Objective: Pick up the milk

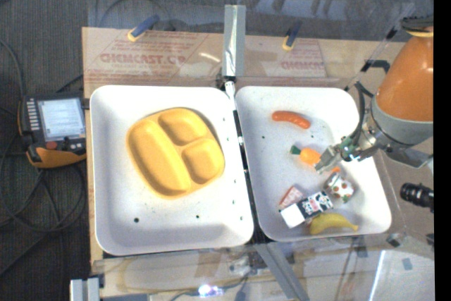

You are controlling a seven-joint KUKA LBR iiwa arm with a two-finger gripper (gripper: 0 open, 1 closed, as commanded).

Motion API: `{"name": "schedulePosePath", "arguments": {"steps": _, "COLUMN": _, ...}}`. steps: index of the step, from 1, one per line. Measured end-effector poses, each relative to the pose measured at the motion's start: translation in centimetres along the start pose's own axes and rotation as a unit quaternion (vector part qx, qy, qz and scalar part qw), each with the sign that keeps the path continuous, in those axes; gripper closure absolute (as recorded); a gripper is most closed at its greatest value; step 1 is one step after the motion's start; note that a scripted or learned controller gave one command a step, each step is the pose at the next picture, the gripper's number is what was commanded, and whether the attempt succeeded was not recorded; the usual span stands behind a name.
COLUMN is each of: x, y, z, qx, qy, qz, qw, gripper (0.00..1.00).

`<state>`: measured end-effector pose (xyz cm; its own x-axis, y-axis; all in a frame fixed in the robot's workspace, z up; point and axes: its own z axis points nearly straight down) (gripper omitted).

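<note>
Milk (304, 206) lay tipped over at the right bin's (366, 116) front, touching the banana (333, 223); looked light, stiff, a bit slick, so I'd pinch its flat sides; couldn't tell the fingers' (331, 160) state.

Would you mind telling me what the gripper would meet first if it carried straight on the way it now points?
Probably the toy carrot: the gripper points leftward in the camera view, its tip right beside it. Height is unclear, so it might pass above.

The milk (304, 207) is a small carton, white with a red gabled end and a dark cow-patch print, lying on its side below the jaws, untouched.
</note>
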<state>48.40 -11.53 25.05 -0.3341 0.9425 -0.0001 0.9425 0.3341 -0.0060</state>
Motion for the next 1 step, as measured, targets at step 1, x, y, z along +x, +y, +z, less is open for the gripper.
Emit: {"name": "schedulePosePath", "arguments": {"steps": 1, "x": -0.02, "y": -0.02, "z": 0.0, "qx": 0.0, "qy": 0.0, "qz": 0.0, "qw": 1.0, "gripper": 0.0}}
